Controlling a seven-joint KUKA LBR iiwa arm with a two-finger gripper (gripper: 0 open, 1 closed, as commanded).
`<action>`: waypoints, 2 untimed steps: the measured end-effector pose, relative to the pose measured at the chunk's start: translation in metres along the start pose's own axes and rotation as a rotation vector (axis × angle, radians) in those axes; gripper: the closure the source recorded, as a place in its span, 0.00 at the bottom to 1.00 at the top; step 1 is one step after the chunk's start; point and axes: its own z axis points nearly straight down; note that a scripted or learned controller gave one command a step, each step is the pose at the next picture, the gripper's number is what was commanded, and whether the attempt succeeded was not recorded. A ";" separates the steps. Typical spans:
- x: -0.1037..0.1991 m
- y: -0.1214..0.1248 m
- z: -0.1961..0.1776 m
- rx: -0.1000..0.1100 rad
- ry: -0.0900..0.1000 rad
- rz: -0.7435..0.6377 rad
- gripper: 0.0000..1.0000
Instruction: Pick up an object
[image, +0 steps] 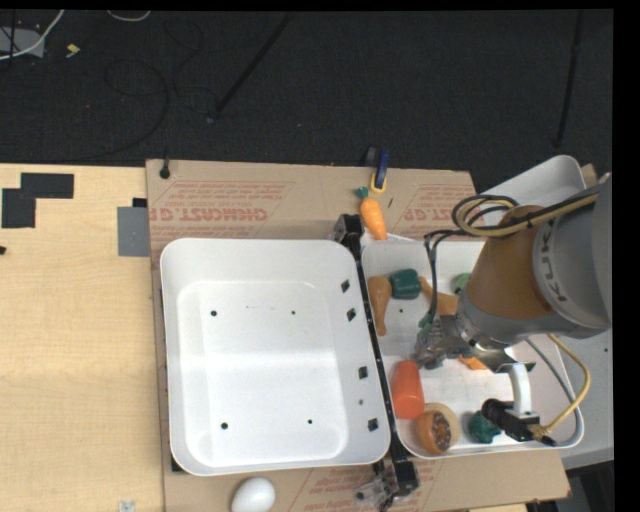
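Orange plastic is what lies closest to the gripper (433, 348): a stubby orange cylinder (406, 390) sits on the floor of the right bin (470, 452), just below and to the left of the tool, hard by the divider that separates it from the left bin (180, 350). I judge this the likeliest thing to be picked, and it is also where the try could fail. A round-sided piece can roll away when pushed from one side, and here it could wedge against the bin wall, leaving no room for the tool on that side. A round tan disc (437, 429) lies touching or almost touching the cylinder's lower end, so a descent that drifts could land on both or nudge one into the other. A teal block (405, 284) and a tan piece (380, 296) lie farther up the bin, clear of the tool, and a small teal piece (483, 429) rests near the lower rim. The arm (520, 275) reaches in from the right and bends steeply down over the middle of the right bin, its orange band above the wrist, the tool low and close to the floor. Whether the gripper is released or clenched I cannot tell from this view, and nothing is visibly held.
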 end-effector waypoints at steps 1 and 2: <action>0.081 0.037 -0.106 -0.015 0.002 -0.014 1.00; 0.106 -0.011 -0.460 -0.022 0.000 -0.006 1.00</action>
